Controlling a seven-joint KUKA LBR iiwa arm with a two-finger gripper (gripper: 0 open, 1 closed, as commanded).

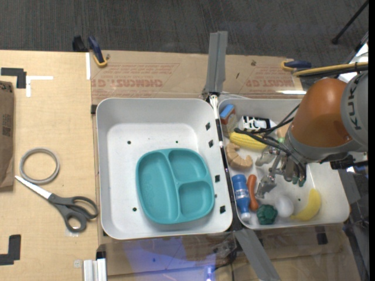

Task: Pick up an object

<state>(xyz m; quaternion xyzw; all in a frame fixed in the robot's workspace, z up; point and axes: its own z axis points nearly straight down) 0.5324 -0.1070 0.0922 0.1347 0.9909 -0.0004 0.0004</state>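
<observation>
I see the hand [270, 179] low in the right bin [335, 214], above a smooth white ball [285, 206]; whether it's clenched I can't tell. Left bin holds 1 glossy teal tray [175, 185].

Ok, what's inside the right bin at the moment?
In the right bin: corn cob, blue bottle, carrot, banana, green toy. The arm covers the far right part.

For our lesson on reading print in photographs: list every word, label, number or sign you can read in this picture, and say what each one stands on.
"CHEMICALS": red print, upside down, on the cardboard sheet behind the left bin.
"KU": dark letters, running sideways, on the grey arm; the rest is cut off.
White marks on a black packet in the right bin: too small to read.
</observation>
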